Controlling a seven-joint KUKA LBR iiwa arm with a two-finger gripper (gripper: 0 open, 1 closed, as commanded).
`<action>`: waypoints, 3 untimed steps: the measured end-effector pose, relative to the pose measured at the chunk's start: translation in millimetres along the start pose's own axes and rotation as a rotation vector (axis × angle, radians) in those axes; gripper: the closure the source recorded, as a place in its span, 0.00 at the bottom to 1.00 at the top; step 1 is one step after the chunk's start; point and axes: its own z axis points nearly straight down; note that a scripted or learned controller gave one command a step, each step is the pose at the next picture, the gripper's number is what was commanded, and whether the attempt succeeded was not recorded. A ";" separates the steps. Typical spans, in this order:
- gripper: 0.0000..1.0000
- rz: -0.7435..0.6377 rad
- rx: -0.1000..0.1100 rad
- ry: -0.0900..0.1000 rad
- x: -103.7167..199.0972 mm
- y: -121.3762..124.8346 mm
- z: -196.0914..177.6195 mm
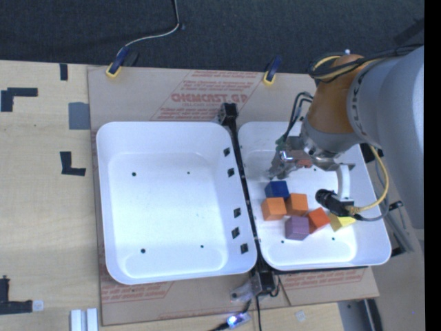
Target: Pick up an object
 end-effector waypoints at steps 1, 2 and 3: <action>1.00 0.005 0.001 0.002 -17.4 -104.4 35.7; 1.00 -0.007 -0.018 -0.001 13.2 -26.1 -72.8; 1.00 -0.007 -0.023 -0.002 51.2 33.9 -269.5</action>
